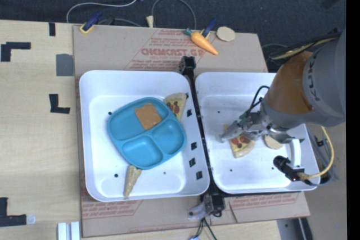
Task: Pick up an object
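Camera view: the claw (pixel 235 131) is down inside the right bin (pixel 225 82), at the end of the grey arm (pixel 306 87) with its orange band. Whether it is released or clenched cannot be told; the arm body covers much of it. Touching it on its lower right lies a pizza slice (pixel 242 145), flat on the bin floor, apparently under the tip rather than lifted. Just beyond that slice, further right and partly under the arm, sits a pale round piece (pixel 273 142).

Left of the claw, across the divider, the left bin (pixel 90 121) holds a blue divided tray (pixel 147 135) with a brown square piece (pixel 148 116) resting in its upper compartment. A second pizza slice (pixel 176 103) lies between the tray and the divider, up and left of the claw. A cone-shaped item (pixel 131 180) lies at the tray's lower edge, well left and below.

Above the claw, outside both bins on the cardboard-covered surface (pixel 107 48), lie a toy carrot (pixel 203 42) and a pale disc (pixel 226 34), near each other
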Available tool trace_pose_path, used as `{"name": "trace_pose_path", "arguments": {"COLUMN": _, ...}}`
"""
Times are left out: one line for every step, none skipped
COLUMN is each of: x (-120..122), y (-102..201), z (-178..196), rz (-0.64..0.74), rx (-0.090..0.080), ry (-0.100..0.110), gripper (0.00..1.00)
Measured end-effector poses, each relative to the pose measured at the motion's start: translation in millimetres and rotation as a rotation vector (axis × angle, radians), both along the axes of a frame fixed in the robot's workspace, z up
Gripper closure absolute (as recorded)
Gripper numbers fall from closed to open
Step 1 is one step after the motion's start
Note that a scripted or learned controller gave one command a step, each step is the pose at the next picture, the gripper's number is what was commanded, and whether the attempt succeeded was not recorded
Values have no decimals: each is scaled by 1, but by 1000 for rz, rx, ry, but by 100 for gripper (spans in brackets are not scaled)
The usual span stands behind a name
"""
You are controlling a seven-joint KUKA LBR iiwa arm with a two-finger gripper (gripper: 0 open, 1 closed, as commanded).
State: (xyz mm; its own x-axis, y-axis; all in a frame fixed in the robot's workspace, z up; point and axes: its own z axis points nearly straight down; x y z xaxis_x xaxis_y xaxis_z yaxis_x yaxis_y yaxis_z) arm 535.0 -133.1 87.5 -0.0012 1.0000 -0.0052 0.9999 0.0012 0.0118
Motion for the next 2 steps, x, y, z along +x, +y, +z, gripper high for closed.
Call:
{"name": "trace_pose_path", "arguments": {"x": 1, "y": -2, "z": 10, "rz": -1, "rx": -1, "ry": 1, "gripper": 100}}
{"name": "trace_pose_path", "arguments": {"x": 34, "y": 81, "z": 102, "rz": 10, "rx": 8, "ry": 2, "gripper": 100}}
